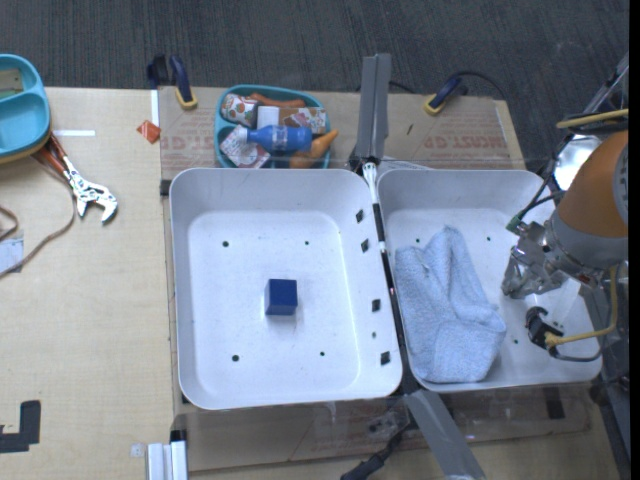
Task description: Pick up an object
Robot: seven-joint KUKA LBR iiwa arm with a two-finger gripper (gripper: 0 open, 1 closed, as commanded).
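A small blue cube [282, 297] rests on the floor of the left white bin [200, 268], near its middle. A crumpled pale blue cloth [447, 305] lies in the right white bin [470, 196], covering its left and middle part. My gripper [522, 280] hangs over the right side of the right bin, just right of the cloth, below the arm's orange band [600, 190]. Nothing is seen between its fingers.
A teal tray [271, 128] full of small items sits behind the left bin. A wrench [85, 194] and a light blue dish [20, 103] lie at the far left of the bench. Cables run by the right bin's edge.
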